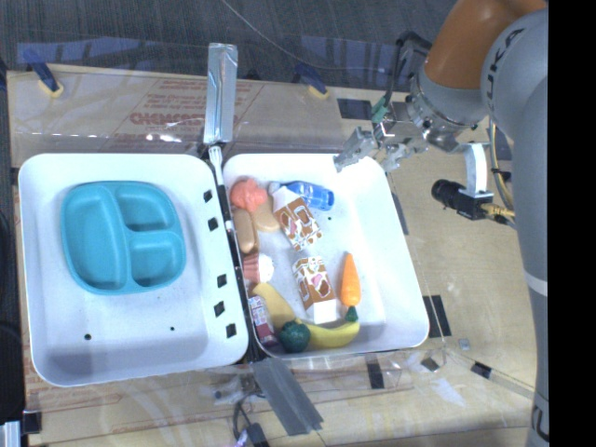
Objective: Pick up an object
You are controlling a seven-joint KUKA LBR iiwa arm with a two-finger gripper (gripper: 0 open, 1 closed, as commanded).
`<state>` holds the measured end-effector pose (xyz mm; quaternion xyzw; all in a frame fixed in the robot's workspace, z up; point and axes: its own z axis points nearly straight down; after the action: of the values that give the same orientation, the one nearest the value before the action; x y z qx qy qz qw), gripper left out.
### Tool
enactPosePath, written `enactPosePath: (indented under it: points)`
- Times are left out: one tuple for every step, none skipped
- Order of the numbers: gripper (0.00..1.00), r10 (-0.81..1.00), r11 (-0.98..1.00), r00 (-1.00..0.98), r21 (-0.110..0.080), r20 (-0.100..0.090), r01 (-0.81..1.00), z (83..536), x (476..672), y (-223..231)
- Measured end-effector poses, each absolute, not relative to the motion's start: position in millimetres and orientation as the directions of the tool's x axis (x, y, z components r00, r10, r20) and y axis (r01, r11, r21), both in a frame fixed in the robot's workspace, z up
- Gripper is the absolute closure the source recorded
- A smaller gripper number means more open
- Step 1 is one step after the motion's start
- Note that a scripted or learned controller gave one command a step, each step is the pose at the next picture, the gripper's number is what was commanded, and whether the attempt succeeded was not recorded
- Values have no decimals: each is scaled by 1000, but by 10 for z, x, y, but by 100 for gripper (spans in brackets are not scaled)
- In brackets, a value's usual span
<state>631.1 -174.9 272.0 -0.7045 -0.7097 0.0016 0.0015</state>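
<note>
Where the right bin's far rim runs, end effector open, empty.

— What lies in the right white bin?

— Toy food, crowded to its left side: an orange plastic carrot, upright beside a brown-and-white carton; a yellow banana along the near wall.

— And farther back?

— A second carton, tilted, against a blue bottle (lying flat).
</note>
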Motion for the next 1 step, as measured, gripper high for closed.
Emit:
enactPosePath:
  points:
    - [0, 998, 64, -64, -14, 3, 998, 1372, 5876, -1524]
